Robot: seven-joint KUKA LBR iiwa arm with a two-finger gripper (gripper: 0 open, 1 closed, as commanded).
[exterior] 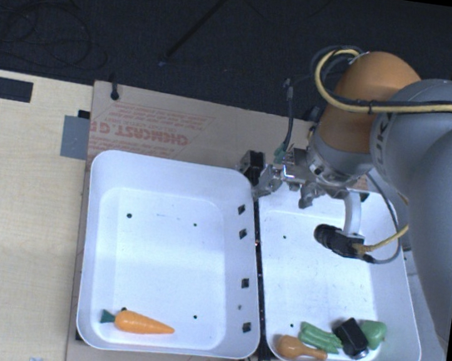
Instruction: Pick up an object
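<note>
Starting at the left, the left bin point(109, 175) sits on a sheet of cardboard point(174, 130), probably laid down to keep both bins in one known spot for the program. The only thing in it is a carrot point(141, 323), lying flat along the near wall with its tip pointing right. It is well apart from anything else, which makes it an easy target with room on both sides. The right bin point(319, 290) butts against the left one along their shared edge. The gripper point(291, 183) hangs over this bin's far-left corner, high and close to the rim, and nothing is in it that I can see. I can't tell from here whether it is released or clenched. It looks parked above the bin, not committed to a reach. The other things to pick are bunched in the near-right corner (a slippery-looking heap, I'd say): a pear point(299, 349) against the near wall, a pod point(320, 338) touching it, a black block point(351, 337) leaning on the pod, and a green lump point(373, 330) just beyond. Packed that tightly, they leave little room for a clean grab. The arm point(430, 164) comes in from the right and arches over the bin's far side, so the floor below is clear to drop onto.
</note>
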